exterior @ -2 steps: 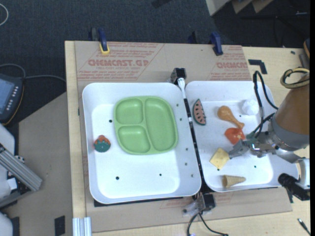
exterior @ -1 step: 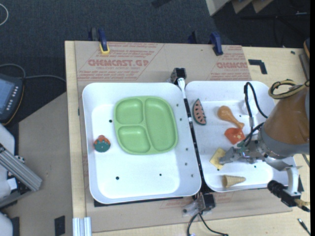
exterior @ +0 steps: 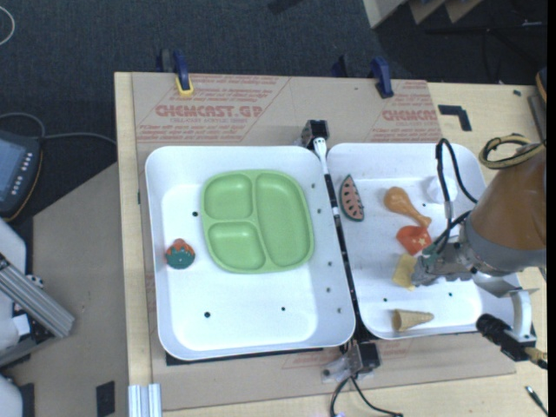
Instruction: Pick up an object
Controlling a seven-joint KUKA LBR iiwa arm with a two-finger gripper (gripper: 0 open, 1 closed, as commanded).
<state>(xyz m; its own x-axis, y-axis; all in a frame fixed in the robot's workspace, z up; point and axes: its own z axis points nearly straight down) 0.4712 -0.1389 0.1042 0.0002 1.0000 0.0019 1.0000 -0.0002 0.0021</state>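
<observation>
Jaws (exterior: 426, 268) low in right bin (exterior: 382, 315), state unclear, yellow piece (exterior: 403, 273) touching, red piece (exterior: 410, 237) just above.

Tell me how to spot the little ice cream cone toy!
Look in the right bin. Along its near edge lies the cone, alone, below the gripper. It is tan and pointed, unlike the red and yellow toys higher up.
</observation>
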